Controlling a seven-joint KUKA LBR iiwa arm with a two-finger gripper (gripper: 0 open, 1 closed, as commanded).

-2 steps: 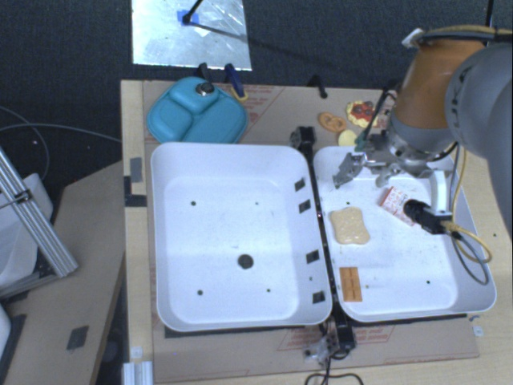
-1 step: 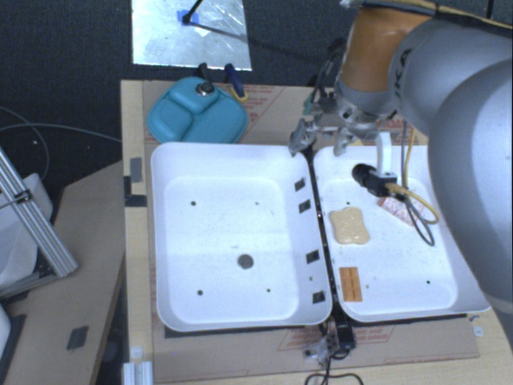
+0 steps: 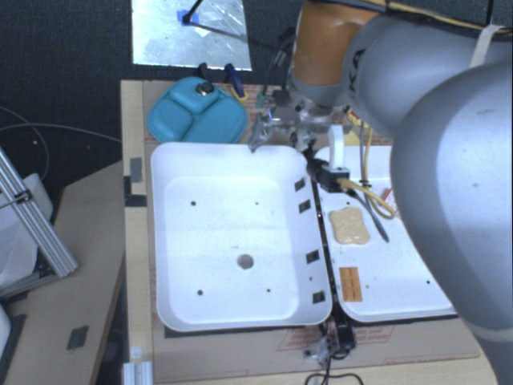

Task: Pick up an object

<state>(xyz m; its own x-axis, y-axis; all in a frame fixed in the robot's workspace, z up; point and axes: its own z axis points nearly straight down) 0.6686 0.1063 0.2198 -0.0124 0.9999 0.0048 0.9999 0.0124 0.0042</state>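
White bins (image 3: 172, 239) hold a beige pad (image 3: 350, 226) and an orange block (image 3: 350, 284); a teal container (image 3: 196, 112) sits behind.

Two shallow white plastic bins sit side by side on the bench, the left bin (image 3: 172, 239) and the right bin (image 3: 401, 291) touching along a shared edge. In the right bin, a pale tan, roughly square sponge-like pad (image 3: 350, 226) lies near that edge, and a small orange rectangular block (image 3: 350, 284) lies at its 6 o'clock, apart from it. At the left bin's 12 o'clock, just behind its far rim, rests a teal plastic compartment tray (image 3: 197, 115). The grey arm (image 3: 433, 95) crosses above the right bin from 3 o'clock, its gripper (image 3: 282, 131) over the bins' far rims.
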